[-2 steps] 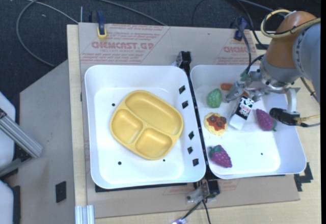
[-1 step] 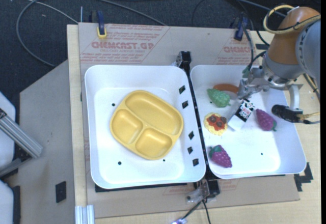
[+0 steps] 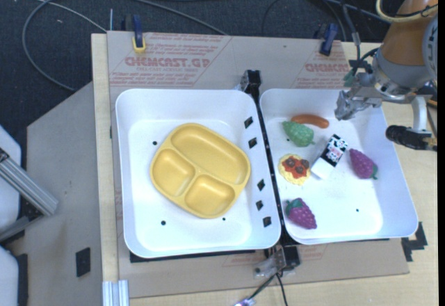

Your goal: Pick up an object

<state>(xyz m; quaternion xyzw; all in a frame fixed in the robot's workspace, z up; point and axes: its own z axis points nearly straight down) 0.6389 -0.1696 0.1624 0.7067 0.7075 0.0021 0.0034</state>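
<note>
The right bin (image 3: 389,218) holds several toy foods: an orange sausage (image 3: 310,120), a green leafy piece (image 3: 300,133), a small round pizza (image 3: 295,167), a white carton with black spots (image 3: 329,157), a purple grape bunch (image 3: 362,163) and a second grape bunch (image 3: 301,213). My gripper (image 3: 345,110) hangs over the bin's upper right part, just right of the sausage and above the carton. Nothing shows between its tips.
The left bin (image 3: 132,179) carries a yellow divided plate (image 3: 200,169). A black divider with clips (image 3: 259,158) runs between the bins. Blue clamps (image 3: 139,37) hold the cardboard base at the back. Cables lie on the dark floor beyond.
</note>
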